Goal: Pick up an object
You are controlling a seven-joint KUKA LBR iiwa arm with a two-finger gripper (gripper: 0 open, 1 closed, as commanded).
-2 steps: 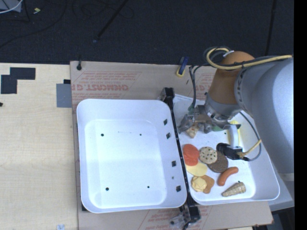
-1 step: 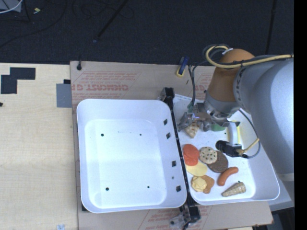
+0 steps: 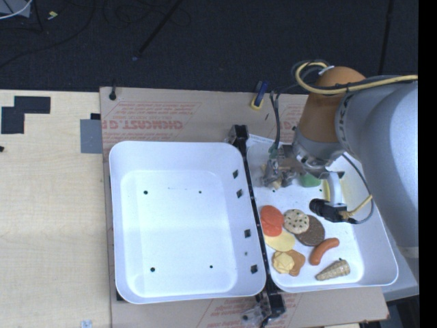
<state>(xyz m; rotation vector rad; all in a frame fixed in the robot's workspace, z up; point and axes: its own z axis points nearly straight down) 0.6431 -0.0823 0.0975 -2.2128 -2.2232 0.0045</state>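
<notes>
The gripper (image 3: 276, 173) sits low in the upper left part of the right bin (image 3: 382, 268), right of the frame's centre, with the grey arm (image 3: 379, 139) crossing in from the right edge. Whether it is apart or together cannot be told, and nothing is seen clamped in it. Below it, toward the lower middle of that bin, lie a red-orange slice (image 3: 271, 219), a speckled cookie (image 3: 296, 221), a brown disc (image 3: 313, 233), a sausage (image 3: 323, 250) and a cone (image 3: 333, 270). The left bin (image 3: 130, 162) fills the frame's centre-left.
</notes>
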